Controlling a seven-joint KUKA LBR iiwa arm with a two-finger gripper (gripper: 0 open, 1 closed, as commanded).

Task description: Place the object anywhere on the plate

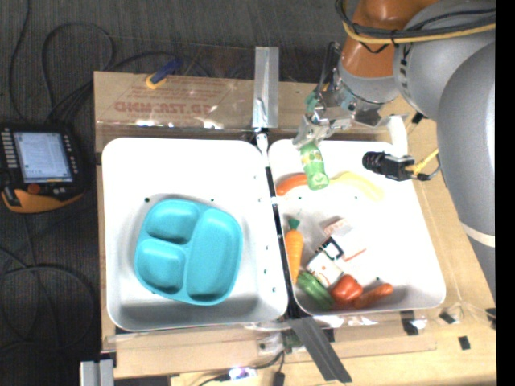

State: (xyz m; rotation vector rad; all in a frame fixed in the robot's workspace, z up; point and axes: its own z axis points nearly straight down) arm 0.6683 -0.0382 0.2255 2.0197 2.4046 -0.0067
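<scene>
I see the hand (pixel 315 135) above the right bin's (pixel 402 240) far edge, closed on a green bottle (pixel 315 167) hanging below it. I judge this the carry; next comes moving left over the blue plate (pixel 189 249) and releasing

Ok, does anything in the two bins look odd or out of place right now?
Nothing spilled or broken. The green bottle hangs tilted under the gripper, above the right bin, and the blue plate sits askew in the left bin.

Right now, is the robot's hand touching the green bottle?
Touching. The camera view shows the hand closed on the green bottle, which hangs from its top above the right bin.
</scene>
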